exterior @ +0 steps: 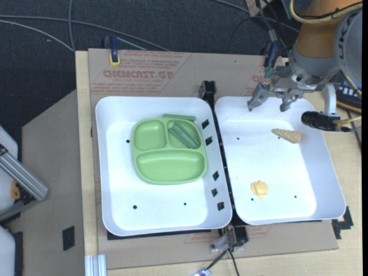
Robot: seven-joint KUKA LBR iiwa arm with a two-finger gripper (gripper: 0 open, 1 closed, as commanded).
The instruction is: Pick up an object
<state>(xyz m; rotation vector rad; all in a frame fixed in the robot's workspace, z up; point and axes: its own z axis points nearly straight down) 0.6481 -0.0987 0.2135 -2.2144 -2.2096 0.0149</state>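
Holding a green tray [167,168], the left bin [115,206]; right bin [322,200] has cone [287,135], yellow lump [260,188]; gripper [270,103] spread, gripping nothing

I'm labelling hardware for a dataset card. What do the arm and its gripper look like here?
The arm is grey metal with a rounded orange band above the wrist and a yellowish cable looped beside it. The gripper is grey metal with two slim, dark-tipped fingers.

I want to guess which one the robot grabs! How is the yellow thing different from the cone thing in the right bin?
The yellow lump is rounded and bright yellow; the cone is long, pointed and tan. The lump lies near the bin's front edge; the cone lies farther back, closer to the gripper. Both are small, lie loose on the right bin floor, and neither is between the fingers.
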